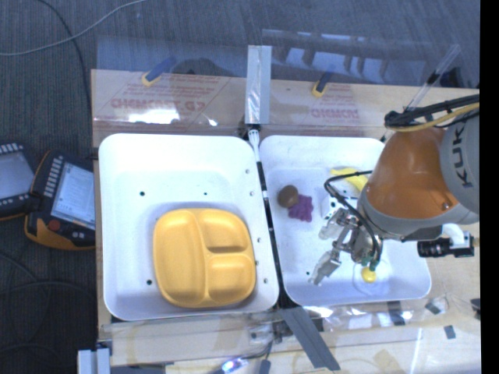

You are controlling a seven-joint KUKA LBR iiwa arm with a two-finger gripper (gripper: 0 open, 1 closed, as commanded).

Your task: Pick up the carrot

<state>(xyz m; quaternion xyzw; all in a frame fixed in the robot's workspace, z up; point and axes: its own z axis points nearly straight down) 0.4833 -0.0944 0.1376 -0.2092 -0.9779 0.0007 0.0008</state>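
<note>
1. The bench [117,92] carries two white bins side by side: the left bin [125,170] and the right bin [296,150].
2. The arm [409,181] reaches in from the view's right and hangs over the right half of the right bin, covering part of its floor.
3. A yellow sectioned plate [204,257] lies in the left bin, well apart from your work.
4. The end effector [334,248] sits low over the right bin's near half. Its fingers look spread and released, with nothing between them.
5. A brown lump [288,195] and a purple piece [302,208] touch each other toward the divider, up and left of the end effector.
6. The carrot, as best you can judge, is the small yellow-orange piece [369,272] just beside the end effector, on its arm side near the bin's front wall. It is mostly hidden, so you cannot tell its long axis. Expect a short shift that way before closing.
</note>
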